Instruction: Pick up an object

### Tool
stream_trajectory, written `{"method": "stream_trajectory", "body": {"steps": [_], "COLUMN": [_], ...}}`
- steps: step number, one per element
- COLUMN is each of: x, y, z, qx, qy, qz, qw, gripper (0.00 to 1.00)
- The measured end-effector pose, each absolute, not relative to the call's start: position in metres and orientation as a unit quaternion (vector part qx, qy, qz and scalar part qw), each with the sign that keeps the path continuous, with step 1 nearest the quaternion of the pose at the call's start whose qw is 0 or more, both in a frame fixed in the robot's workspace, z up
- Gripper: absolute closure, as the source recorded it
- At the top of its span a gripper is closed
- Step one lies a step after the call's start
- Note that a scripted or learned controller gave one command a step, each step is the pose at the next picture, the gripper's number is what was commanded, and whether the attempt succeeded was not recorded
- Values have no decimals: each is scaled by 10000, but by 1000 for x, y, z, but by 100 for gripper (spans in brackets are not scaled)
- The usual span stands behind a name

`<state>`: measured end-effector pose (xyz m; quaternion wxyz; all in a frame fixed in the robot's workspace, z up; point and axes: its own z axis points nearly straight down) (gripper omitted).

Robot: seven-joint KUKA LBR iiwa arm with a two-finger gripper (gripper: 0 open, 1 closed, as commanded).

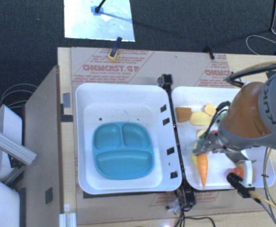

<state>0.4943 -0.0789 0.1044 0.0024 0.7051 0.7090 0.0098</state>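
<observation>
1. The left bin holds one thing — a blue divided plate with three compartments, lying flat near the bin's middle.
2. The right bin holds toy food: a brown bread-like piece by its left wall, two pale yellow pieces just beside it, and an orange carrot pointing toward the near wall.
3. A red-and-white item lies near the bin's right front corner, partly hidden by the arm.
4. The hand sits low over the right bin, just above the carrot's thick end — whether it is spread or pinching, I cannot tell.
5. Both bins rest on a cardboard-covered worktop.
</observation>
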Motion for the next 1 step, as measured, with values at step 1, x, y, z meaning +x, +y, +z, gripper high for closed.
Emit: {"method": "stream_trajectory", "body": {"steps": [1], "x": [524], "y": [6], "z": [189], "qx": [7021], "qy": [7121], "qz": [50], "qw": [30], "gripper": [100]}}
